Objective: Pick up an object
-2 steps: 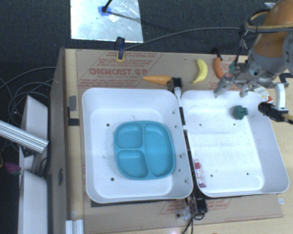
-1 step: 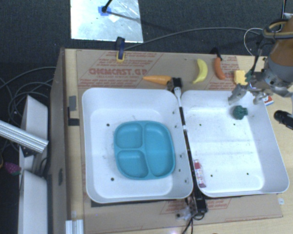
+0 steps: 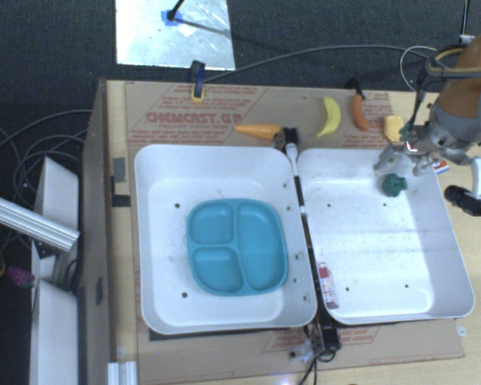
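While the blue divided plate (image 3: 237,245) sits in my left bin (image 3: 156,175), the small green object (image 3: 394,185) lies in the right bin (image 3: 441,295) near its far edge, just under my gripper (image 3: 409,160). Whether it is clenched, I cannot tell; I judge nothing lifted yet.

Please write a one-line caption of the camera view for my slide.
Grey arm's gripper hovers beside a small dark green object in the right white bin; a blue divided plate lies in the left white bin.
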Robot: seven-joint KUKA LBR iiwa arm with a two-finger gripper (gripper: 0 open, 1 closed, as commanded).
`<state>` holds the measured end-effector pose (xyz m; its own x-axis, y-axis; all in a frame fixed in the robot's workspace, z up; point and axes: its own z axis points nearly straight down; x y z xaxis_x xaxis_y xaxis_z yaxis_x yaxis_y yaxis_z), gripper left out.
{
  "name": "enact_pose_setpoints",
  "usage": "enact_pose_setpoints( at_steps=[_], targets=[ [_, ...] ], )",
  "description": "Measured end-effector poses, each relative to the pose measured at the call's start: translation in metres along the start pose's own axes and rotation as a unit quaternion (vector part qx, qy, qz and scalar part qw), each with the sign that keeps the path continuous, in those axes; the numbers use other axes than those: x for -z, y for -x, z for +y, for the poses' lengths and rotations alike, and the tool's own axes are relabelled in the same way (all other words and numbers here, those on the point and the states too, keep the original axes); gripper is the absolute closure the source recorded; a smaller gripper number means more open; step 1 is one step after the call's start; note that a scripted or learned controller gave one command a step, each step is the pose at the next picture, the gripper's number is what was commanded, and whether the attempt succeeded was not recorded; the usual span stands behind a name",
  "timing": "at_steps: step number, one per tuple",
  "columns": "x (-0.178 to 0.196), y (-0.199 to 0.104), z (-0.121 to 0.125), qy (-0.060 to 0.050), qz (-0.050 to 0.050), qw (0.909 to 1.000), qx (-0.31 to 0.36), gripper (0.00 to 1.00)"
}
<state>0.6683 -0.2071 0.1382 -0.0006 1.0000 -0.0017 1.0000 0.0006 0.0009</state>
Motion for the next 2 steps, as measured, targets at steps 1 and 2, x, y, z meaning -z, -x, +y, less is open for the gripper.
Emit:
enact_pose_setpoints(
  at_steps=[1, 2],
  targets=[
    [-0.047, -0.001, -0.015, 0.000, 0.000, 1.0000, 0.000, 0.00],
    [-0.034, -0.001, -0.013, 0.003, -0.001, 1.0000, 0.001, 1.00]
  ],
)
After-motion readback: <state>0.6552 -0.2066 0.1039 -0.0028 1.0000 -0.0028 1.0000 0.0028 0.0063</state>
